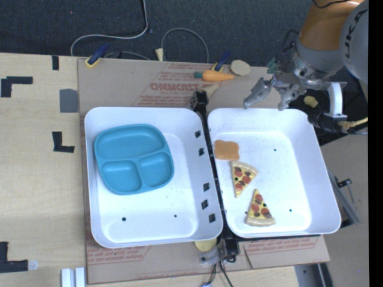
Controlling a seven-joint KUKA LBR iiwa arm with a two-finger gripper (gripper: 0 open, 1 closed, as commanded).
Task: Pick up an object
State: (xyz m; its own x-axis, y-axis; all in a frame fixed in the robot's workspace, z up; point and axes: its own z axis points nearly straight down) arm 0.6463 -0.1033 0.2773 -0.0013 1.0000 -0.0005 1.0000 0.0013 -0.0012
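Tool open above right bin holding 2 pizza slices and toast; left bin holds blue tray.

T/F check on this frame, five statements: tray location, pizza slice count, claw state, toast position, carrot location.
1. The blue tray lies in the left bin. True.
2. Three pizza slices lie in the right bin. False: there are two, the upper pizza slice and the lower pizza slice.
3. The claw is open and holds nothing. True: it hangs over the right bin's far rim with its fingers spread.
4. The toast sits in the blue tray. False: it lies in the right bin, near the divider, above the pizza.
5. The carrot lies inside the right bin. False: it lies on the cardboard behind the bins.
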